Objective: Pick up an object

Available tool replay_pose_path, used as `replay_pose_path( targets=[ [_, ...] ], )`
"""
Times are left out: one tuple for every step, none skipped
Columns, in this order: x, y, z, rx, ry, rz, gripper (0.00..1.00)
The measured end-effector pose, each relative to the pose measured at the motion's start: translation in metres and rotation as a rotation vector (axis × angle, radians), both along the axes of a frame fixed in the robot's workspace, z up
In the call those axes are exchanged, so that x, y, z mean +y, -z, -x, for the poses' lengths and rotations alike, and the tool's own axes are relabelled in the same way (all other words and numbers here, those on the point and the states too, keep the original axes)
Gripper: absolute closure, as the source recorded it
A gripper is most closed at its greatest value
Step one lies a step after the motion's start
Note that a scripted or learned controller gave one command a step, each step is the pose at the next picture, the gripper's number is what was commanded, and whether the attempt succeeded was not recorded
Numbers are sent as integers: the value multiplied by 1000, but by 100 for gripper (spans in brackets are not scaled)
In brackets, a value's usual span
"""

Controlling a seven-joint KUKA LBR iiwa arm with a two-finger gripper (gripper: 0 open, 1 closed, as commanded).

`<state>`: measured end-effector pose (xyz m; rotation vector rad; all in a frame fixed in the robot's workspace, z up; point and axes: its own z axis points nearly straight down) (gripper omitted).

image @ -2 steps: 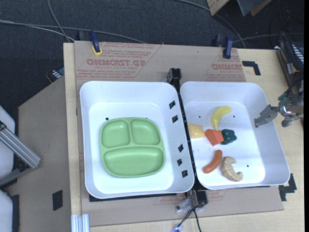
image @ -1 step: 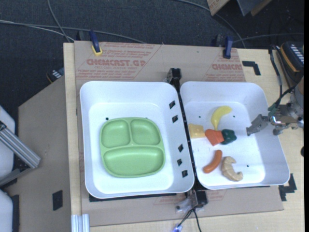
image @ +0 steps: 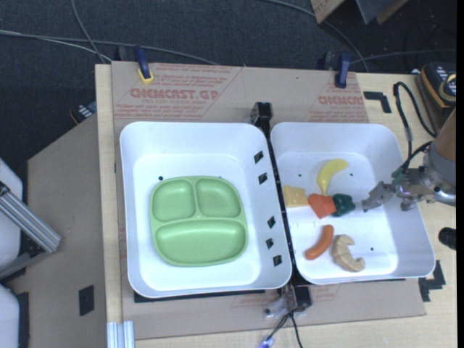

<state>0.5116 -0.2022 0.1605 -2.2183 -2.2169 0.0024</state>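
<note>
I read "CHEMCAST GP" printed in red, twice, on the brown paper-faced sheet (image: 217,85) that covers the bench (image: 65,194), once behind each bin; smaller red print beneath it is too fine for me to make out. Two clamps, one with a yellow grip (image: 144,69) and one blue (image: 341,71), pinch the sheet's far edge. The left bin (image: 138,194) is smooth glossy white plastic with rounded corners, and in it lies a matte pale green divided plate (image: 198,220), oval, with two small compartments toward the far edge and one wide one toward the near edge. The right bin (image: 384,140) holds toy food in its middle: a curved yellow banana (image: 331,172) toward the far edge, a pale yellow cheese wedge (image: 293,196) against the wall shared with the left bin, an orange carrot with a dark green top (image: 328,204) just beside the cheese, a glossy orange-red sausage (image: 320,243) and a tan crescent croissant (image: 347,254) toward the near edge, the last two almost touching. The gripper (image: 375,196) comes in low over the right bin's right edge, its metal tip just right of the carrot's green top; I cannot tell whether the jaws are apart or together, and I see nothing between them. Black cables trail across the bench's far right corner.
</note>
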Motion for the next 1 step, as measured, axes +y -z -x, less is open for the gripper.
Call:
replay_pose_path(
  targets=[
    [-9,54,4,1,0,0,0]
  ],
)
